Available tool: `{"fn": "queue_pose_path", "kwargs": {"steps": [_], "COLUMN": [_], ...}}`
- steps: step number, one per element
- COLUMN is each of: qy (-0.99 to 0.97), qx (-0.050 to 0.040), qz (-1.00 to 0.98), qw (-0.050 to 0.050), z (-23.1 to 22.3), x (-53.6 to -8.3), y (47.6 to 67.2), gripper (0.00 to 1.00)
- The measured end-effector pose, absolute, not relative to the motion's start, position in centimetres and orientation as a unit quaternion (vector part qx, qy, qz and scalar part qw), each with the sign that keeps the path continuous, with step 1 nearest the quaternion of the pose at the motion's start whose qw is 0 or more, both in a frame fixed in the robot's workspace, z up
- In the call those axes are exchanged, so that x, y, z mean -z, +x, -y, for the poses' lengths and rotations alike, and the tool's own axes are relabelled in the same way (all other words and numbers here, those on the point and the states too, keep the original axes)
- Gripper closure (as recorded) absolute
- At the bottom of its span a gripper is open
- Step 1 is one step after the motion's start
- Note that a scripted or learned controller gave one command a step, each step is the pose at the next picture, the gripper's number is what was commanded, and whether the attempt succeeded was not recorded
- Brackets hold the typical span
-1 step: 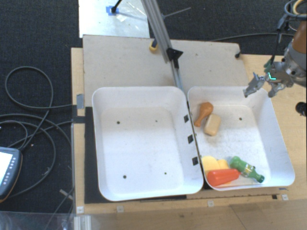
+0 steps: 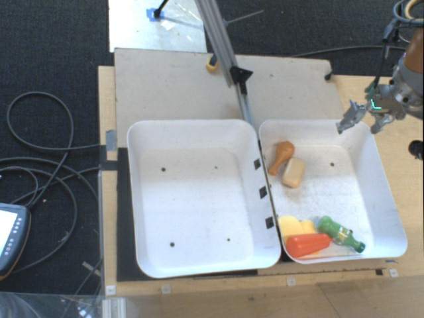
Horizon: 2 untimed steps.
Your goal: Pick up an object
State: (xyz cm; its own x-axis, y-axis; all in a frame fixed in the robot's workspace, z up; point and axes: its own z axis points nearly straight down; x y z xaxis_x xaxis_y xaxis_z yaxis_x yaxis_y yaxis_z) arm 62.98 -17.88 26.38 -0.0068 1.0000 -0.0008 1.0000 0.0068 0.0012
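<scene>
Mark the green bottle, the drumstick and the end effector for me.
green bottle (image 2: 340,234): camera view, middle of its body, near corner of the right bin.
drumstick (image 2: 281,156): camera view, its thick brown end.
end effector (image 2: 365,116): camera view, midway between its fingertips, above the right bin's far rim.

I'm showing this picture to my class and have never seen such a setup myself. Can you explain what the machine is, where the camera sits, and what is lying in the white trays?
One camera looks down at a slant on a bench with two shallow white bins. The left bin and the right bin sit side by side. The robot arm reaches in from the right; its gripper, two fingers spread apart, hangs above the right bin's far corner with nothing between them. In the right bin lie toy foods: a brown drumstick, a tan block, a yellow piece, a red pepper and a green bottle. The job is to pick one up.
</scene>
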Motion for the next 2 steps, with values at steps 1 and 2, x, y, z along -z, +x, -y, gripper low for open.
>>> {"fn": "queue_pose_path", "kwargs": {"steps": [1, 2], "qy": [0.705, 0.706], "qx": [0.0006, 0.0011], "qz": [-0.710, -0.708], "qw": [0.000, -0.002], "z": [17.7, 17.4], "x": [-22.1, -16.6], "y": [63.5, 62.5], "gripper": [0.00, 0.00]}}
